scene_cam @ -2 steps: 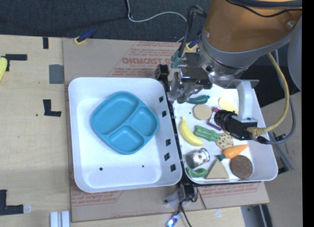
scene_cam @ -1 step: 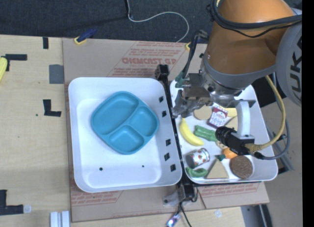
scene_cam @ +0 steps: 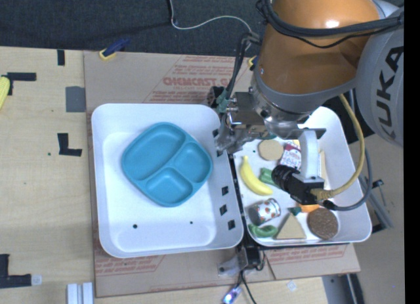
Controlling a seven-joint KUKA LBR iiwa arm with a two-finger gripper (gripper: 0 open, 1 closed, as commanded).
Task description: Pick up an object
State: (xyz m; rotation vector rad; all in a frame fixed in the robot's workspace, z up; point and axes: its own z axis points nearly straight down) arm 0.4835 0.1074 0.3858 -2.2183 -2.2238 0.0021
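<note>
- Pale wooden bench (scene_cam: 39,165) is carrying a cardboard sheet (scene_cam: 190,79), and the two white bins are sitting on it side by side, their inner walls touching.
- Nearest the camera, a brown disc (scene_cam: 323,224), a tan wedge (scene_cam: 293,230) and a green piece (scene_cam: 262,232) are crowding along the front edge of the right bin (scene_cam: 338,132). A small red-and-white can (scene_cam: 266,211) is lying just behind them.
- Beside them, the left bin (scene_cam: 164,230) is offering far more room. A blue divided plate (scene_cam: 167,163) is lying flat near its middle, with bare white floor running all round it.
- Further in, a yellow banana (scene_cam: 252,176) is lying close to the right bin's left wall. A tan round biscuit (scene_cam: 268,150) is sitting just beyond it, near a white bottle (scene_cam: 308,146).
- Beyond the banana, the gripper (scene_cam: 228,132) is hanging over the shared walls at the right bin's far left corner. Whether it is open or closed, or gripping anything, cannot be told.
- Farthest back, the arm (scene_cam: 321,27) with its orange band is looming over the right bin's far edge and hiding it.
</note>
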